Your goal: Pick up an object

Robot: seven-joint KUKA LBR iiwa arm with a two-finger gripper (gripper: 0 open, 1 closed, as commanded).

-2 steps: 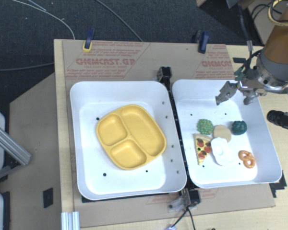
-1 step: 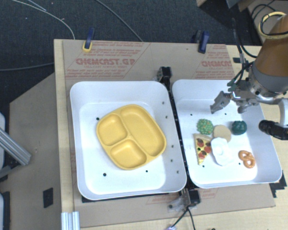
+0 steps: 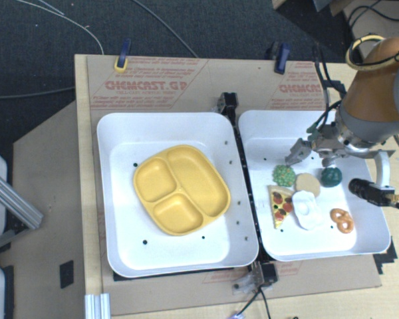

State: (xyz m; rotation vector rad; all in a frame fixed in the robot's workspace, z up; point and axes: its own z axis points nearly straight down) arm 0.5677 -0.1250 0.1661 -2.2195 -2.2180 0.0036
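Observation:
The right bin [image 3: 279,241] holds a small cluster of toy foods: a green broccoli [image 3: 284,175], a dark green ball [image 3: 330,176], a beige round piece [image 3: 307,183], a pizza slice [image 3: 280,205], a white cup [image 3: 307,212] and a pretzel [image 3: 342,220]. My gripper [image 3: 312,155] hangs over the back of this bin, just behind the broccoli and the ball. Its grey fingers [image 3: 296,153] are spread apart, open, with nothing between them.
A yellow three-part tray [image 3: 181,189] lies in the middle of the left bin [image 3: 120,231]. A black divider clamp [image 3: 228,102] sits between the bins at the back. A black fitting [image 3: 369,191] juts over the right bin's right side.

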